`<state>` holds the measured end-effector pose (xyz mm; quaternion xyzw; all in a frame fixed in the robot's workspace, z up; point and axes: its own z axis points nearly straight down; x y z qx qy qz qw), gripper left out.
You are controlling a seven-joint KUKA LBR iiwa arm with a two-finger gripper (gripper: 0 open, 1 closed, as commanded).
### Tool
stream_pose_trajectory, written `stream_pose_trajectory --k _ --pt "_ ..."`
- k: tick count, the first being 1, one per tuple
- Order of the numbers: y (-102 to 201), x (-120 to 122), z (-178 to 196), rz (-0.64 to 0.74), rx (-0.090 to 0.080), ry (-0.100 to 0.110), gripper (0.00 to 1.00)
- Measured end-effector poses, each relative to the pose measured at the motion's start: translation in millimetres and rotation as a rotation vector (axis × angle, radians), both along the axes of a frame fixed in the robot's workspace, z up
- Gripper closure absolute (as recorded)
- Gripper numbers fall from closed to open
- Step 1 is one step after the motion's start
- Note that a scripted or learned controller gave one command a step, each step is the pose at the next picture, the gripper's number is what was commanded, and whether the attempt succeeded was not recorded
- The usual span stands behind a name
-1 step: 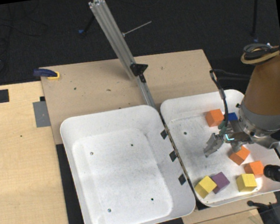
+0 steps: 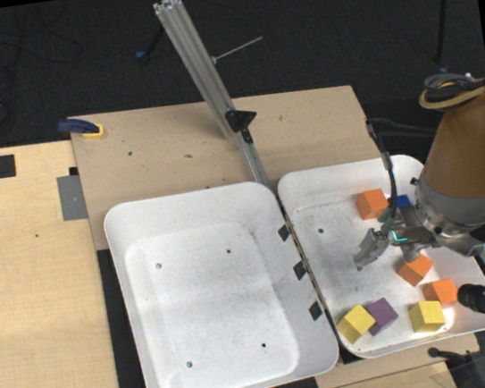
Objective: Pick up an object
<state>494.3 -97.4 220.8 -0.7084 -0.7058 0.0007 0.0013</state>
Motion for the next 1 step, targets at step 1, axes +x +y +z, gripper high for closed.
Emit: stream_pose_trajectory --k 1 --pt "-8.9 -1.7 -58.3 0.003 0.001 0.007 0.00"
